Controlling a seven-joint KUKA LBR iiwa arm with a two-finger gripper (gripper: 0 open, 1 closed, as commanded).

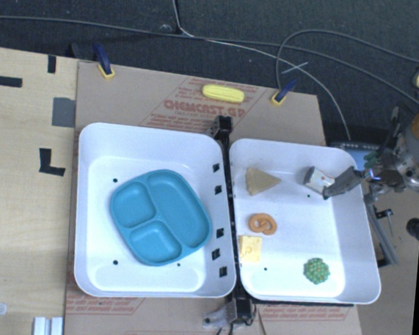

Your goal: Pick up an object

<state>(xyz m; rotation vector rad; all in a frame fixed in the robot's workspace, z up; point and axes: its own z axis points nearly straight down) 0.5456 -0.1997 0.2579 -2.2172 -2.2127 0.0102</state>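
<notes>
Tan wedge lies flat in the right bin, near its upper left corner and close to the wall shared with the left bin. Of the plainly loose things it is nearest the gripper, which reaches in over the bin's upper right part. Whether the gripper is spread or closed I cannot tell from this slant. A small grey piece sits right at its tip, either a loose thing or part of the tool. To grasp the wedge well, the gripper should probably come down from straight above, centred on its thick middle and closing across its two long sides, clear of the wall. The pretzel, the yellow square and the green ball lie well apart from the wedge, so crowding seems unlikely.
</notes>
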